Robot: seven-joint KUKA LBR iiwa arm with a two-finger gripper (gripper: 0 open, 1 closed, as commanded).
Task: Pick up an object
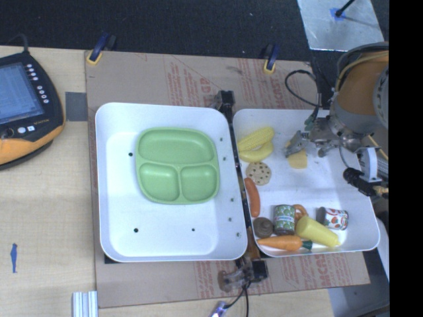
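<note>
gripper [299,145] low in right bin [330,121], touching yellow cheese wedge [299,160], finger state unclear, green tray [177,164] in left bin [112,177]

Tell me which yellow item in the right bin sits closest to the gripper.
The small yellow wedge, right below the gripper. The banana lies against the bin's left wall, and the yellow bottle near its front edge.

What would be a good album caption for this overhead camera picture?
Grey-and-orange arm's gripper hovers by a yellow wedge in the right bin of toy food; a green divided plate sits in the left.
</note>
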